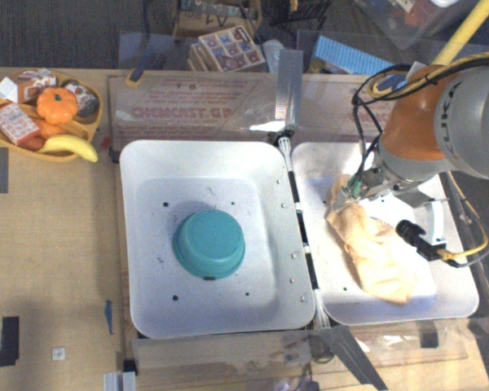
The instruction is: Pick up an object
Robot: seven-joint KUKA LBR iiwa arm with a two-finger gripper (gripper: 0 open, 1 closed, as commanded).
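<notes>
A crumpled tan cloth [376, 252] lies in the right bin [460, 301], running from upper left to lower right. My gripper [353, 191] is down at the cloth's upper left end, below the arm's orange band [411, 133]; the wrist hides how it meets the cloth. An upturned teal bowl [210, 243] sits in the middle of the left bin [143, 169], well away from the gripper.
A black plug on a yellow cable [420, 240] hangs over the right bin beside the cloth. At the bench's far left stands a yellow dish [41, 119] with toy fruit. A metal divider [297, 218] separates the bins.
</notes>
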